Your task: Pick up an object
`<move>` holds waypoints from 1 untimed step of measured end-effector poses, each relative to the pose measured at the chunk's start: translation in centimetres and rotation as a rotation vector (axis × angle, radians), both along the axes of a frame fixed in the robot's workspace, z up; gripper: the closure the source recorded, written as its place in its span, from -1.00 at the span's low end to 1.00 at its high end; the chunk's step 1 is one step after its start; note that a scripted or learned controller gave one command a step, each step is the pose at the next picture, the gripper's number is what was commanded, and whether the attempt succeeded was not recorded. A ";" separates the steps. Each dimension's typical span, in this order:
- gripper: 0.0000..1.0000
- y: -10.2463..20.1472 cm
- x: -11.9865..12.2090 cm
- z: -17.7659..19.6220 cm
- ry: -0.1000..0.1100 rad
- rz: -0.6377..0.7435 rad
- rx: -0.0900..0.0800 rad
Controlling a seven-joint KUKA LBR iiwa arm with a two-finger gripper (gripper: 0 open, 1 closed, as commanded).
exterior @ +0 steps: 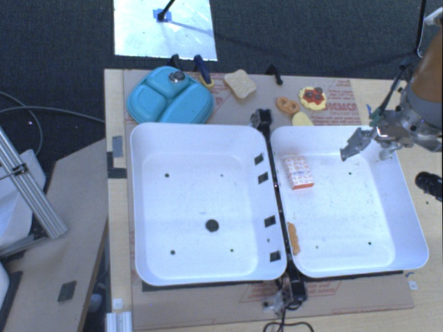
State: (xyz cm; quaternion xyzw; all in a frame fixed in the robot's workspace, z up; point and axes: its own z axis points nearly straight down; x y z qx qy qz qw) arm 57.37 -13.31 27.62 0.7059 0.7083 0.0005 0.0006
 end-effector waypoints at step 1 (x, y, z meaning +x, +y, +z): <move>-1.00 -7.1 1.0 -9.2 0.005 -0.007 -0.002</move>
